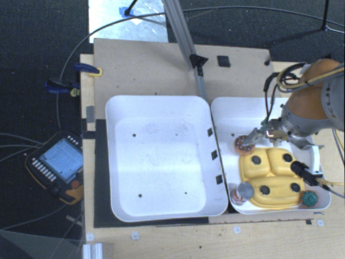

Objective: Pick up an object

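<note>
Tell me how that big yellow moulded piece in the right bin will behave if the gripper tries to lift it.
The yellow moulded piece looks like rigid plastic, so it probably stays stiff. It fills much of the right bin, likely too wide for the gripper except at an edge. Its rounded, glossy-looking humps may slip, and it could nudge the small grey object beside it.

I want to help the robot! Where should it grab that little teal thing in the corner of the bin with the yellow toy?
Probably from straight above, fingers closing on the two open sides of the teal thing. It is small and roundish, tucked into the right bin's near corner with the yellow toy close beside it, so a sideways approach looks blocked.
</note>
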Controlling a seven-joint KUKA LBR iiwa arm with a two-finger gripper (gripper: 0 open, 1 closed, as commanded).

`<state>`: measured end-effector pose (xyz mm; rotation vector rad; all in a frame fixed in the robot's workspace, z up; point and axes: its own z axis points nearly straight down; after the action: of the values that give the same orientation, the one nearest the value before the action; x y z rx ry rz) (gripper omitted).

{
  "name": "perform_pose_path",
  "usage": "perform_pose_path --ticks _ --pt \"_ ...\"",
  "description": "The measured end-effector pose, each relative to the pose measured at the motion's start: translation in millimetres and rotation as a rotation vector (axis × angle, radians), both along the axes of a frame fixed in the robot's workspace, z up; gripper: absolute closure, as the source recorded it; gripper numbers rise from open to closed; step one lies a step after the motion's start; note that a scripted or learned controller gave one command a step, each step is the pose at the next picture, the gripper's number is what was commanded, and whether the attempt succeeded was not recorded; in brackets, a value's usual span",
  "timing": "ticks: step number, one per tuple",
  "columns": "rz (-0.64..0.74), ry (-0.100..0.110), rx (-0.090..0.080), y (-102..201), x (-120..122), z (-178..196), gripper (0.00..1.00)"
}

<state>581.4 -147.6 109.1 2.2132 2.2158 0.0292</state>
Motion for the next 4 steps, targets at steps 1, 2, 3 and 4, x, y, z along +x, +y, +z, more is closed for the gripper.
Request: perform_pose_path --ticks 1,2,3,4 --pt "0.005 -0.019 0.0 3.0 6.7 18.2 1.0" --pt "0.005 0.013 -0.008 10.4 10.0 80.2 1.0" --pt "0.005 0.013 -0.008 11.4 3.1 140.5 1.0" --pt "0.005 0.013 -0.008 11.3 4.5 186.6 1.0"
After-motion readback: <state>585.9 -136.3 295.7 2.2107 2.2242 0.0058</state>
